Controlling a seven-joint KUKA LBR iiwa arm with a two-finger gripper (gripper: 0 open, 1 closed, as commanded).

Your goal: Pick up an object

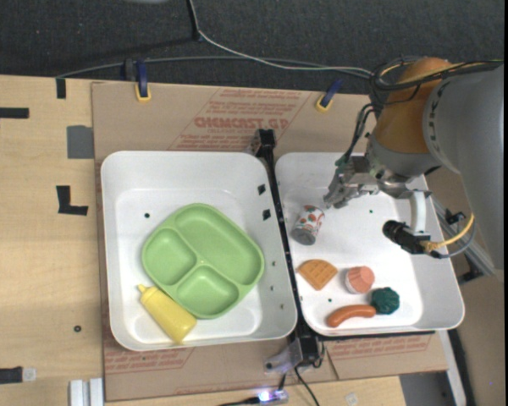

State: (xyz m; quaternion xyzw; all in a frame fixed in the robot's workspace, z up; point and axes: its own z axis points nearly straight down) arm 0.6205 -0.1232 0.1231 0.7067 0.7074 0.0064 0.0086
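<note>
Wooden surface bearing a cardboard sheet, on which two white bins sit side by side.

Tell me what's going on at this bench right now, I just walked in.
A grey robot arm with an orange band reaches in from the right over the right-hand white bin. Its gripper hangs above the bin's upper part, near a small can lying there, with nothing seen between its fingers. Lower in that bin lie a waffle-like piece, a pink round piece, a dark green piece and a sausage. The left bin holds a green divided plate and a yellow bottle.
</note>
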